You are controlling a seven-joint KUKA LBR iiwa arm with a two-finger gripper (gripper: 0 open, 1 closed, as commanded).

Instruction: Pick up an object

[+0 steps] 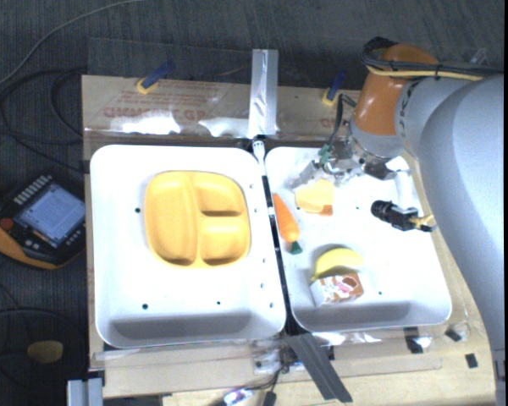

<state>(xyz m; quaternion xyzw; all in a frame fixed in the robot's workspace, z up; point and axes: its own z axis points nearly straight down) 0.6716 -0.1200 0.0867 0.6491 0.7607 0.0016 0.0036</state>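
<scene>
two bins; the fingers sit above the cheese wedge, grip unclear.

arm: big smooth light-grey rounded casing, matte. Orange band above the wrist, glossy, rounded. Dark cable loops over the top of the orange section. Wrist end is cluttered: metallic/silver hardware plus small dark bits and a hint of green. gripper small, silvery, detail too blurred to resolve.
</scene>
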